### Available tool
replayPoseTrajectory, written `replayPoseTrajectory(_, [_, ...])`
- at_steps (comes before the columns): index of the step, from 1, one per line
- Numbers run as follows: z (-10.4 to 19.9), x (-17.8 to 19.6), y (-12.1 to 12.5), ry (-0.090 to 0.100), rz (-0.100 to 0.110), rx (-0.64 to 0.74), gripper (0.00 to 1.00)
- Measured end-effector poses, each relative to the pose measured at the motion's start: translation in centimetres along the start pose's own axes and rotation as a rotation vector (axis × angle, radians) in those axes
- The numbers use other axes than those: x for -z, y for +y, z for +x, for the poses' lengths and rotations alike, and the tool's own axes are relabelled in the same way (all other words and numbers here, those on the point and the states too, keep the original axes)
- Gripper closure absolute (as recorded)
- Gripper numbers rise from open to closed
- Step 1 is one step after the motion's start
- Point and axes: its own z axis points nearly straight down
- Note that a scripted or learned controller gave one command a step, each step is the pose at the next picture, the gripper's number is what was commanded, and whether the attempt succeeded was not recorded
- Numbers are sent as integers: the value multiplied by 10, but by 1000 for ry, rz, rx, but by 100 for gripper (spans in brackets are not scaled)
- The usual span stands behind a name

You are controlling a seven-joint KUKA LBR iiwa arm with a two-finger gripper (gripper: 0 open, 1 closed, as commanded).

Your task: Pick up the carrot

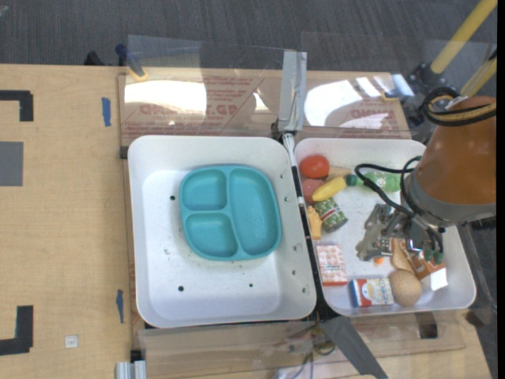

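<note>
Scanning L→R: left bin (150, 235) held a teal divided plate (230, 212); right bin (458, 294) was crowded w/ toy food. Gripper (384, 237) sat low over that bin's mid-right. Probable carrot = orange piece (413, 260) just beside gripper, on its right/near side, partly hidden; long axis unclear. Gripper spread or closed: couldn't tell. Saw nothing held.
</note>
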Motion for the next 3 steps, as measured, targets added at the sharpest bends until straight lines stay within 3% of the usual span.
replayPoseTrajectory(1, [-3, -92, -14, 0, 0, 406, 100])
replayPoseTrajectory(2, [-32, -96, -17, -4, 0, 759, 100])
replayPoseTrajectory(3, [-16, -96, -58, -14, 8, 1133, 100])
